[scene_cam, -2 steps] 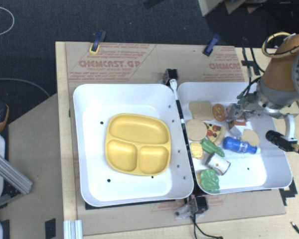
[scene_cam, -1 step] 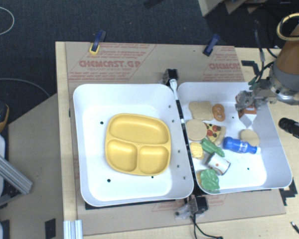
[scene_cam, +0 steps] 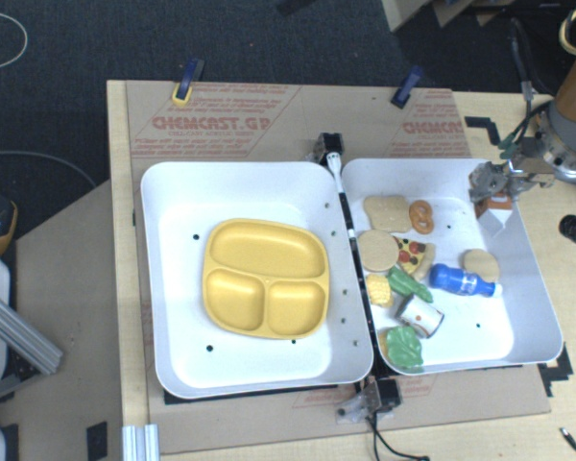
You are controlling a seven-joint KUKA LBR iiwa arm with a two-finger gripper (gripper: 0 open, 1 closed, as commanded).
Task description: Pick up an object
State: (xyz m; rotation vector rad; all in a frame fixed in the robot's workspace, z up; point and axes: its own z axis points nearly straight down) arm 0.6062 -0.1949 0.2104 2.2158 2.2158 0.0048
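Observation:
The right bin (scene_cam: 540, 305) holds several toy foods. Among them are a tan bread slice (scene_cam: 385, 211), an orange-brown piece (scene_cam: 421, 216), a round cookie (scene_cam: 375, 249), a pizza slice (scene_cam: 412, 254) and a blue bottle (scene_cam: 461, 280). A tan lump (scene_cam: 480, 263), a green vegetable (scene_cam: 406, 284), a small can (scene_cam: 420, 317) and a leafy green piece (scene_cam: 403, 348) also lie there. My gripper (scene_cam: 492, 185) hangs over the bin's far right corner, up and right of the blue bottle, apart from all the items.
The left bin (scene_cam: 173, 219) holds a yellow divided plate (scene_cam: 265, 277). Both bins rest on a cardboard-covered bench (scene_cam: 269, 118) with clamps at its far edge. Cables trail near the arm at the right.

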